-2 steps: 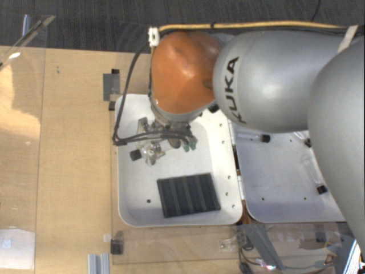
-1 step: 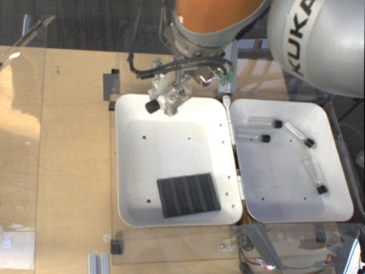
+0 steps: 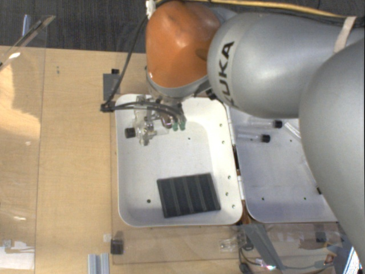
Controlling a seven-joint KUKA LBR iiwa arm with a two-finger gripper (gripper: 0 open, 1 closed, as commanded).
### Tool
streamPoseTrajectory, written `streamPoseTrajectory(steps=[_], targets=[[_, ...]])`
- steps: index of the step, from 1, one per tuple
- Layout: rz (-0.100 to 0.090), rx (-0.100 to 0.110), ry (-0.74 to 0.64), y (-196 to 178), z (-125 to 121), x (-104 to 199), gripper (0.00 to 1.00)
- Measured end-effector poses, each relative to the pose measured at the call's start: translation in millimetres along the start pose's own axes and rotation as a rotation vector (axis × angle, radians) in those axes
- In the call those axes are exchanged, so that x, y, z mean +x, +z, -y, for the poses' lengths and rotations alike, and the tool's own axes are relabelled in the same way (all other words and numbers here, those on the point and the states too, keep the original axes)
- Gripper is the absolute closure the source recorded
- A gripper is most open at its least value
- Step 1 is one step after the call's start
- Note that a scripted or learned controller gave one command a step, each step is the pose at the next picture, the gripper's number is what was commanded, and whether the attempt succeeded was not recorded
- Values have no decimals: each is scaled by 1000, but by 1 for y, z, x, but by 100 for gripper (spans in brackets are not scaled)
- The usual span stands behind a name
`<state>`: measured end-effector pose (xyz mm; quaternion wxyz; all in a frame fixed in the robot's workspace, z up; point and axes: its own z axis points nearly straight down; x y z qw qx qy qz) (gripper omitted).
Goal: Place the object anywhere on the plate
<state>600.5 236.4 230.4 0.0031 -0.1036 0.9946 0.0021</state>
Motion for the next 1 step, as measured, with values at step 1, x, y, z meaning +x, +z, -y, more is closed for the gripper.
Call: streamPoseTrajectory(steps=[1], targets=[[6, 0, -227, -18, 15, -68, 100]])
